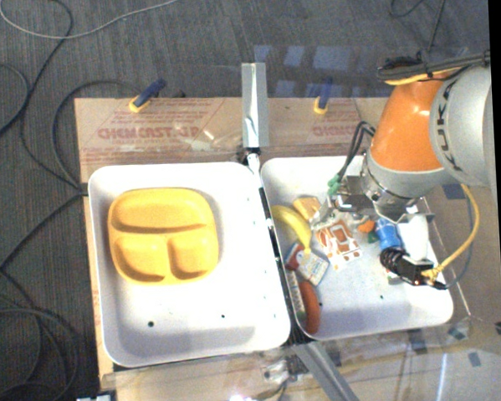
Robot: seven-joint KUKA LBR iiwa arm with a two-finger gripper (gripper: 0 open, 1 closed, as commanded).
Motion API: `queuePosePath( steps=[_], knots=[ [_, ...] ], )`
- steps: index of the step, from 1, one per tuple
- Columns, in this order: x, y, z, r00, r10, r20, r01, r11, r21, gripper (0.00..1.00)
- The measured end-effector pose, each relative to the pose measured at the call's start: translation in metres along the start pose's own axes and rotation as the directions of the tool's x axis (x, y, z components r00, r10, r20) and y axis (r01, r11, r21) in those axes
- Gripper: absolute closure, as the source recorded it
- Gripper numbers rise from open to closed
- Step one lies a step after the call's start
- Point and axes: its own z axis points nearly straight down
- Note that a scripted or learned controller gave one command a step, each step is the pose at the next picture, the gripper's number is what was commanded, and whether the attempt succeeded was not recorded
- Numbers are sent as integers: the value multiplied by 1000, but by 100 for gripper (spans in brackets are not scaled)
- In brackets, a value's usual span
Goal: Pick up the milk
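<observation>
Milk carton (338, 239): white with orange print, lying flat in right bin (382, 314), amid clutter. Sits just left of and slightly below jaws (361, 208); touching or not, cannot tell. Long axis looks roughly diagonal, upper-left to lower-right; judgement only.

Further left of jaws: banana (290, 223), sausage (310, 305). Blue item (387, 233) just right of jaws.

Jaws state: cannot tell, hidden under wrist. Nothing seen held.

Arm (414, 128): reaches in from right, wrist low over bin. 1 short shift left likely needed.

Left bin (131, 327): yellow tray (163, 233), far left of jaws.
</observation>
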Motion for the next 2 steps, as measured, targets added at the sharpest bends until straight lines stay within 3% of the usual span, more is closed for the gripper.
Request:
queuePosePath(
  steps=[1,2],
  knots=[
    [-9,-17,23,995,97,0,-97,995,1,100],
    [-19,-2,14,962,274,1,-274,962,1,100]
  ],
)
